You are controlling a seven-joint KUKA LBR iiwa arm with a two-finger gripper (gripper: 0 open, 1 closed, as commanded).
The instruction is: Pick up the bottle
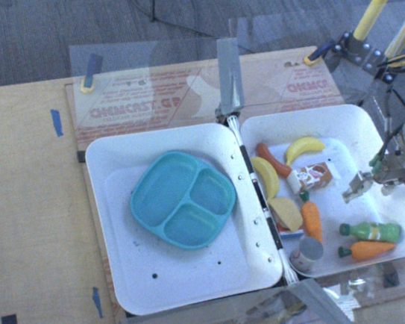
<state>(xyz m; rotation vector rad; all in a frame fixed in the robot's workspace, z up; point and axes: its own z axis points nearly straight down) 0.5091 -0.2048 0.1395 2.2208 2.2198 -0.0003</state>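
While my fingers (360, 185) are hanging apart and empty, the bottle (371, 231) is lying just below them; light, slick plastic, so I'm aiming mid-body.

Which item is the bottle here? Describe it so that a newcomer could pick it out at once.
Look in the right bin, at its near right corner. The bottle lies there on its side, just behind an orange carrot. It is the one green thing in that bin, with a yellow band around its middle.

The bottle (371, 231) has open white floor above; a carrot (365, 249) lies touching below it.
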